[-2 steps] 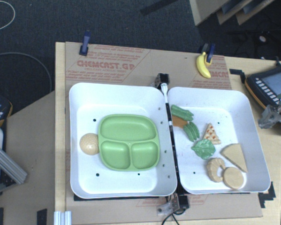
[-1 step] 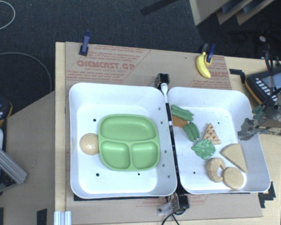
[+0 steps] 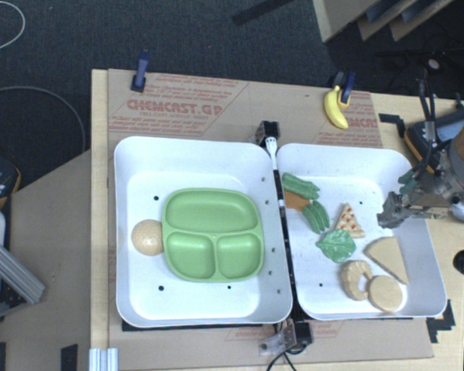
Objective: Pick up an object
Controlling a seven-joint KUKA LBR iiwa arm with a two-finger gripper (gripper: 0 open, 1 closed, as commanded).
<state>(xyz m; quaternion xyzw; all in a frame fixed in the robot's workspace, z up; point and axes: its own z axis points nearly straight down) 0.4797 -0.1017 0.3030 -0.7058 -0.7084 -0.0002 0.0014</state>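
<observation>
In the right bin [image 3: 350,157] lie several toy foods: a green pod on an orange piece [image 3: 298,188], a second green piece [image 3: 317,216], a pizza slice [image 3: 348,219], a green leaf [image 3: 336,244], a tan wedge [image 3: 389,257] and two round cookies [image 3: 372,286]. My gripper [image 3: 391,212] hangs over the bin's right side, just above the tan wedge and to the right of the pizza slice. Nothing shows between its fingertips.
The left bin [image 3: 132,168] holds a green divided tray [image 3: 212,234] with a tan round cookie [image 3: 147,236] at its left. A yellow banana [image 3: 336,109] lies on the board behind the right bin. Clamps stand at the back edge.
</observation>
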